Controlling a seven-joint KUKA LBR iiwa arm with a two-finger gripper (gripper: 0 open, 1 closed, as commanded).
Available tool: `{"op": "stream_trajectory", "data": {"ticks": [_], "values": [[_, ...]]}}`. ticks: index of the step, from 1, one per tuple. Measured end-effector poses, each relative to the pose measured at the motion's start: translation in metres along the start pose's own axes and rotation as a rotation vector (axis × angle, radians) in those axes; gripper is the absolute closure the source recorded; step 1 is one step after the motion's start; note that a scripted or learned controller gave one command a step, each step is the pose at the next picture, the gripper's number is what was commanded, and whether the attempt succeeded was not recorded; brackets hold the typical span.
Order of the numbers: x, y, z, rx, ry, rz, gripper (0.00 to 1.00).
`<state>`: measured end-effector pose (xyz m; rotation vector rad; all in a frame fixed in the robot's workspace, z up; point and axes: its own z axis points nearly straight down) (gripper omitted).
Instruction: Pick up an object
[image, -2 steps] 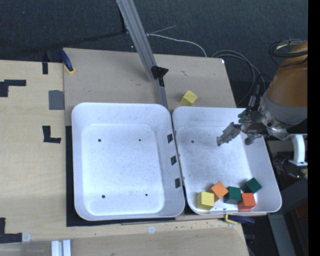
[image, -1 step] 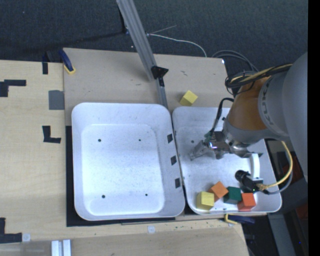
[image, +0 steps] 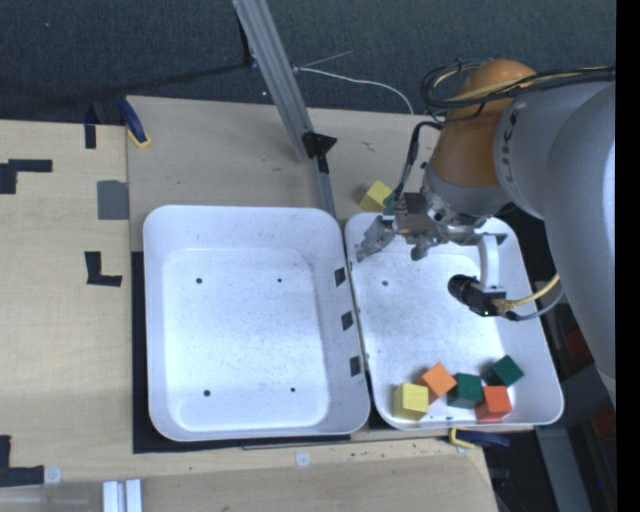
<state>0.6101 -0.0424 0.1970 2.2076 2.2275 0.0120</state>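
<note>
- We see the arm (image: 540, 130) reaching in from the right, its orange band above the wrist, and the claw (image: 397, 240) hanging over the far left corner of the right bin (image: 420, 300).
- The claw's two fingers (image: 372, 243) stand apart — open, with bare bin floor showing between them, and nothing gripped.
- A yellow block (image: 377, 196) sits outside the bins, on the bench just beyond the right bin's far rim, close beside the wrist; we cannot tell whether it touches the arm.
- The other blocks are clustered at the near edge of the right bin, well apart from the claw: a yellow cube (image: 410, 400) at the left, an orange block (image: 438, 379) just beside it, a dark green block (image: 466, 388) in the middle, a red-orange block (image: 496, 401) against the rim, and another green block (image: 506, 371) behind that.
- The left bin (image: 245, 320) lies side by side with the right one — their rims meet in the middle.
- A grey metal rail (image: 285, 90) slants across the bench behind the bins.
</note>
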Motion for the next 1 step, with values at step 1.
{"op": "stream_trajectory", "data": {"ticks": [1], "values": [[0.0792, 0.0067, 0.0057, 0.011, 0.002, -0.001, 0.00]]}}
